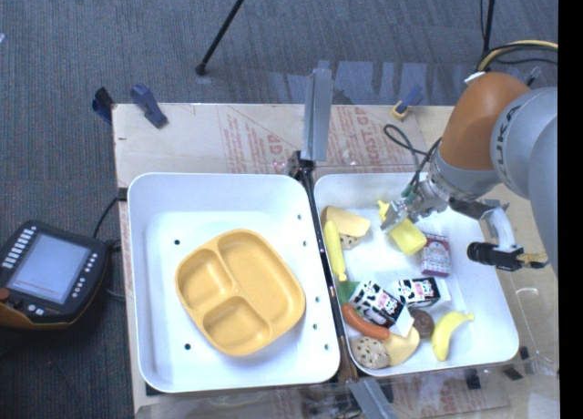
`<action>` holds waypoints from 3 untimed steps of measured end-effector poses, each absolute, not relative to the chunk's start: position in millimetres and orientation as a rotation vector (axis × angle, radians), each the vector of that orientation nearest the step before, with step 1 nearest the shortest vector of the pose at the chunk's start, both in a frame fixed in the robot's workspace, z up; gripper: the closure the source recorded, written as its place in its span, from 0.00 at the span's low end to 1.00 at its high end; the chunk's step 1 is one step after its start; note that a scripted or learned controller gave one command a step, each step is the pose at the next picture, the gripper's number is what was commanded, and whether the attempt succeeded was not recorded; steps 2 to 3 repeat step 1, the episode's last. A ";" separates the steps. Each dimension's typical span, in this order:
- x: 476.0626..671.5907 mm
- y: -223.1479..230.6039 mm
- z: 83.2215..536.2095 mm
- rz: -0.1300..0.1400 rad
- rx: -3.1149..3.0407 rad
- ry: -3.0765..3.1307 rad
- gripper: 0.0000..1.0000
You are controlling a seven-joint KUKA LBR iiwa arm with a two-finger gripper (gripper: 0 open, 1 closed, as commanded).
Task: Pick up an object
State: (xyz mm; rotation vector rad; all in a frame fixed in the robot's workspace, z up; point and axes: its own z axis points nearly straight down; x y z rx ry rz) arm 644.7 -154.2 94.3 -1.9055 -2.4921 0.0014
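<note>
My gripper [398, 214] hangs over the upper middle of the right bin [492, 317], reached in from the right on the grey arm with its orange band [483, 126]. Directly below and touching its tip lies a yellow block [409, 237]; whether the block is between the fingers is hidden. Other items in this bin: a pale cheese wedge [347, 222], a long yellow piece [334, 251], two black-and-white cartons [377, 300] [421, 291], a pink-and-white packet [436, 255], a banana [448, 332], a sausage [364, 321] and a cookie [370, 352].
The left bin [155, 226] holds a yellow divided plate [240, 291]. A metal post [318, 121] stands behind the wall between the bins. A teach pendant [46, 273] lies left of the bench. Clamps [148, 104] grip the bench's back edge.
</note>
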 end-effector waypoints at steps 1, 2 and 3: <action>646.1 -82.7 194.6 -0.004 -2.131 -2.311 1.00; 646.1 -82.7 194.6 -0.004 -2.131 -2.311 1.00; 646.1 -82.7 194.6 -0.004 -2.131 -2.311 1.00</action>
